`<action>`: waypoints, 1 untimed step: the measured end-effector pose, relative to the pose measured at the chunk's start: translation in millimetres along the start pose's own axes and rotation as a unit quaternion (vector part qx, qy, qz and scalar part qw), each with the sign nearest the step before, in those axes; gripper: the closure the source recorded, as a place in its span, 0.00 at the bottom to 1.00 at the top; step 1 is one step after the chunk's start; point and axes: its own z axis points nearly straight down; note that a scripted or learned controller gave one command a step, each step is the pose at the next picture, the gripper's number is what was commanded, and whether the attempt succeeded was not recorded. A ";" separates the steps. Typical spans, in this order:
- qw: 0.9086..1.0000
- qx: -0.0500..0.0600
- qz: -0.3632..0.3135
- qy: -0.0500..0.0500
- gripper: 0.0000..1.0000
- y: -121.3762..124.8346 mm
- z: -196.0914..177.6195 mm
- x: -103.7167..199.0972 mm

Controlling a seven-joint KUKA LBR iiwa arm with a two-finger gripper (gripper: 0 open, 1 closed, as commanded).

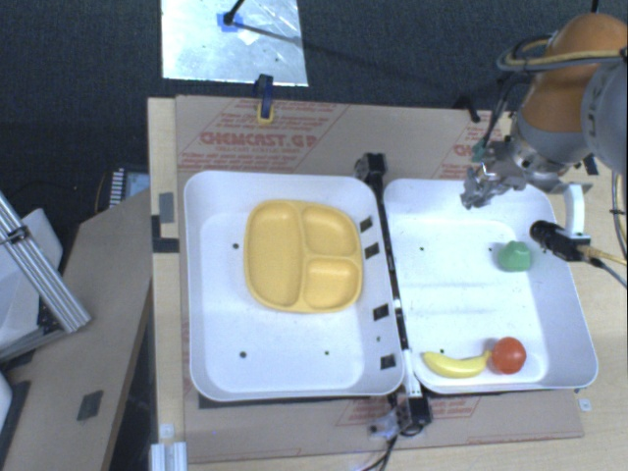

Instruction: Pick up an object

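The gripper (pixel 475 193) is seen above the right bin's (pixel 461 292) far edge; its state cannot be told.

Your arm (pixel 574 67) comes in from the upper right, its orange band bulging above the grey wrist, with cables looping over it. The wrist angles down and to the left, and the tool (pixel 478 191) hangs low at its tip, pointing downward

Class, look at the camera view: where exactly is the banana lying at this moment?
The banana lies in the right bin, along its near edge, just left of the red-orange fruit and touching it.
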 end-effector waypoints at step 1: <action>1.000 0.001 -0.002 0.000 1.00 1.3 -27.6 0.0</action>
